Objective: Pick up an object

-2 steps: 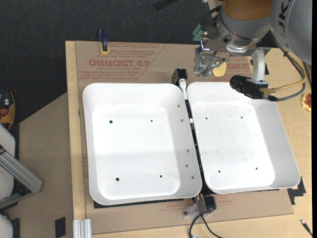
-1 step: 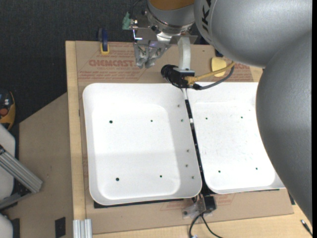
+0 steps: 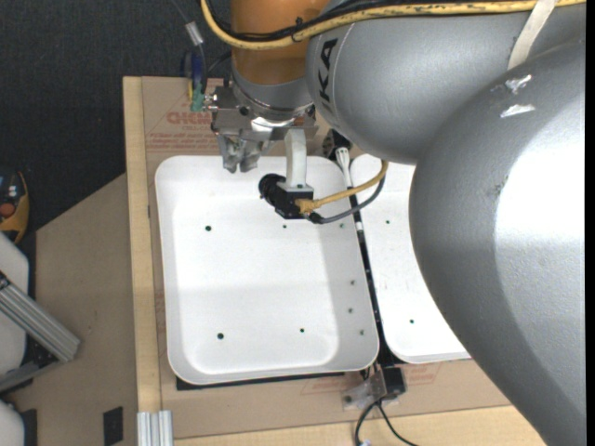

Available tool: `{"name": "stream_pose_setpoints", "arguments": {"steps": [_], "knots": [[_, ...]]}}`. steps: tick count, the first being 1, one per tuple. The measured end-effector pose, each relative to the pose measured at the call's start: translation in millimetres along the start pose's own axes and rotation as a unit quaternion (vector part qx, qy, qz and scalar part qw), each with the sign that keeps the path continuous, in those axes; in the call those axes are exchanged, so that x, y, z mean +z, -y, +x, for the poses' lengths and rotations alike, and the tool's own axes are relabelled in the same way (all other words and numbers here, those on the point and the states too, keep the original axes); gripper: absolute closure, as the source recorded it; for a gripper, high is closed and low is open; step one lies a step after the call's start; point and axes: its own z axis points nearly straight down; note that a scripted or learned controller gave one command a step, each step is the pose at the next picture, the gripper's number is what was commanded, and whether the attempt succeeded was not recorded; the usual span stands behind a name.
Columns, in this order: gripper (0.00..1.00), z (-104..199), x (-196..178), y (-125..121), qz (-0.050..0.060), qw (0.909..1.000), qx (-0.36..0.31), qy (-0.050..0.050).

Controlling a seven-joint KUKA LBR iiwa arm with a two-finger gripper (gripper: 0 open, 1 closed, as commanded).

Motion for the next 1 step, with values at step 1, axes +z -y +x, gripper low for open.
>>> {"name": "stream_pose_setpoints", "arguments": {"steps": [1], "knots": [[1.00,-2.7,-44.7,19.1,-0.006,1.0000,0.002,-0.001]]}}
